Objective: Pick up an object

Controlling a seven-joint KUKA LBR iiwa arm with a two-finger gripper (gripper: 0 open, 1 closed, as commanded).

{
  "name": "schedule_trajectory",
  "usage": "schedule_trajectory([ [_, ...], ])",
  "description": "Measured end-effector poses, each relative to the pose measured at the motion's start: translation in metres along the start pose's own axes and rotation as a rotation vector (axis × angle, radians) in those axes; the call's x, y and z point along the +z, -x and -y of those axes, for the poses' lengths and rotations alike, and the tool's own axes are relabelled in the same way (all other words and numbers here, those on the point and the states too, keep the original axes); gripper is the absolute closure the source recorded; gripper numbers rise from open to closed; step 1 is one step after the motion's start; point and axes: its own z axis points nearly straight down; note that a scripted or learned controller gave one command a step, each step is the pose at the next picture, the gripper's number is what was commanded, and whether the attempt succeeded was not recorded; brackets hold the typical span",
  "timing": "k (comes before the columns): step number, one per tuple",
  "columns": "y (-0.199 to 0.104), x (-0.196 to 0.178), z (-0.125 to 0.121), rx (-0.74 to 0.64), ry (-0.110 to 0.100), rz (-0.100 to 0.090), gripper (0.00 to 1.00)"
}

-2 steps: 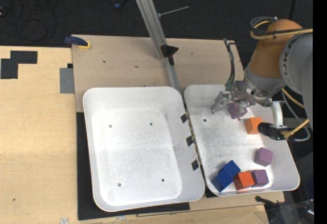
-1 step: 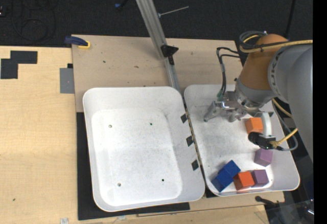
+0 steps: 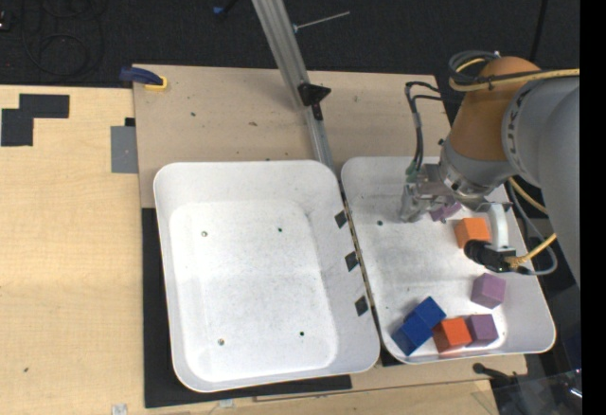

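so the claw (image 3: pixel 418 207) is down low in the right bin (image 3: pixel 407 309), at its far end; can't tell its state from here. a purple block (image 3: pixel 443 210) sits just beside it, touching or nearly, not visibly held. looks like the reach-and-grasp step; next it needs to close on that block and lift straight up. count in the right bin: three purple blocks, two orange (image 3: pixel 471 231), one blue (image 3: pixel 419 323). left bin (image 3: pixel 189 186) beside it, two bins total.
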Motion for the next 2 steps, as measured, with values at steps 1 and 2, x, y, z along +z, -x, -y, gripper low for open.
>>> schedule_trajectory([
  [1,0.005,-0.05,0.009,0.003,0.006,0.001,1.0],
  [2,0.001,-0.093,0.008,-0.001,0.006,0.001,1.0],
])
